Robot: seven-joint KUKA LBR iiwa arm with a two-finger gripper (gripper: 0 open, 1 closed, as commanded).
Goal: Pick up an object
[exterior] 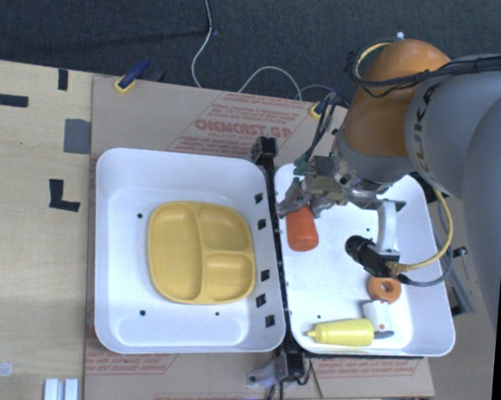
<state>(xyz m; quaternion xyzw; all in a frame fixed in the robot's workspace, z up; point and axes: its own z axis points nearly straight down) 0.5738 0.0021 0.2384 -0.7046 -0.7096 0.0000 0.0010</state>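
Nearest the lens, the grey arm [466, 126] with its orange band [391, 85] is seen reaching over the right bin [330, 284]. The end effector [307, 198] is hung low over the far left part of that bin, close to the wall shared with the left bin [117, 227]. Whether it is open or closed cannot be told, and a grasp cannot be confirmed.

An orange-red object [303, 232] is seen directly beneath the end effector, its upper end touching or just under it. Its long axis is set roughly along the shared wall, and its rounded lower end is pointed at the bin's near edge.

Red printing is carried on the cardboard sheet [231, 128] laid under both bins on the tabletop [21, 236], beyond the end effector. "CHEMCAST" can be read there; the smaller lines cannot be made out.

An orange ring [386, 289] is found to the arm side of the end effector and nearer the bin's front. A yellow bottle [343, 333] is laid on its side by the near wall, well apart from the end effector, with its nozzle turned toward the shared wall. A yellow divided plate [201, 251] is seen in the left bin, across the wall from the end effector.
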